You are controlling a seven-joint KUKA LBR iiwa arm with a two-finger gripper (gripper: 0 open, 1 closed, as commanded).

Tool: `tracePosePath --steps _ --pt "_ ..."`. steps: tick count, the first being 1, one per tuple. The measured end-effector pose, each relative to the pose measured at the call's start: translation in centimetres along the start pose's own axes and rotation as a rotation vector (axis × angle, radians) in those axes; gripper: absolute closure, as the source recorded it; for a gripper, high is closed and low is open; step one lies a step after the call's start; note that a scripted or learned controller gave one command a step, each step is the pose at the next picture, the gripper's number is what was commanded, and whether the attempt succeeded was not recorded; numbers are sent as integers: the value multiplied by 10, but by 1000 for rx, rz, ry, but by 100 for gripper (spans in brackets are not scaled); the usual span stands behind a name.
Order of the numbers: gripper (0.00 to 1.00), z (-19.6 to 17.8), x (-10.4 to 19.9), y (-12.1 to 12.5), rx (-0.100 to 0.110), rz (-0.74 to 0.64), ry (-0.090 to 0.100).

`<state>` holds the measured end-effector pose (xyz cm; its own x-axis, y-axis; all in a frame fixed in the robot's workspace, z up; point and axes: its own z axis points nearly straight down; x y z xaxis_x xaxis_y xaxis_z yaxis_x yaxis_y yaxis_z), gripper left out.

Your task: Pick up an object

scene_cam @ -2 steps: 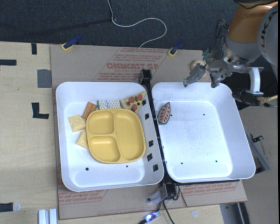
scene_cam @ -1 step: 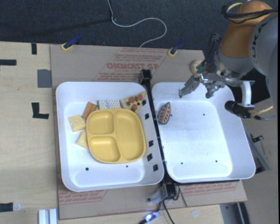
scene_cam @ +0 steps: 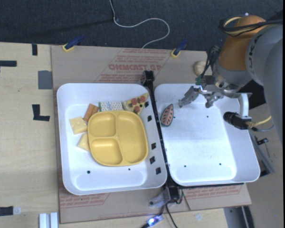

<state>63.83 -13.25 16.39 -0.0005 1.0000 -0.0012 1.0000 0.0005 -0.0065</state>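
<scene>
Beneath the open jaws (scene_cam: 198,99) — one brush (scene_cam: 167,114), right bin (scene_cam: 228,170).

We see the gripper (scene_cam: 198,100) hanging over the right bin (scene_cam: 206,167), up near its far rim, fingers spread and nothing between them. A small brown oval object (scene_cam: 167,114) lies by that bin's left wall, apart from the gripper. In the left bin (scene_cam: 73,175), a yellow divided plate (scene_cam: 118,137) sits among small flat pieces.

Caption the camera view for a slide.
Gripper open over the right bin, beside a small brown object; yellow plate in the left bin.
</scene>
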Motion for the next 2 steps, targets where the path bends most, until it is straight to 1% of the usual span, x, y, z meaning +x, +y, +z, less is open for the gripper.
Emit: tracePosePath --steps 2 --pt "0 82 6 -1 -4 -2 -1"
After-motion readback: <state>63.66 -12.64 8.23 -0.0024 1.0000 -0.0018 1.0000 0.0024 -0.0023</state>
